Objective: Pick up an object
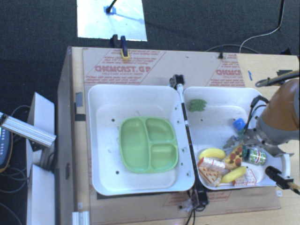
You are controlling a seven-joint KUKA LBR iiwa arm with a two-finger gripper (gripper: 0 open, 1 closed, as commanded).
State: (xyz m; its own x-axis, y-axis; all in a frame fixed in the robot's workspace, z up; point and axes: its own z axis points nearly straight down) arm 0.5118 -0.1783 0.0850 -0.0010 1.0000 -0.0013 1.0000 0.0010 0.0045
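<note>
Though small, the can just beside the claw looked rigid and slick, best pinched across its round sides. Whether the claw held anything could not be told. Bananas lay further left.

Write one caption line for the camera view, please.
Arm's gripper low over cluttered right bin near bananas; green divided tray in left bin.

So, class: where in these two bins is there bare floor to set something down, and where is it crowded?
Free: the left bin's floor around the green tray, and the right bin between the green lump and blue piece. Crowded: its near corner, with bananas, can.
</note>
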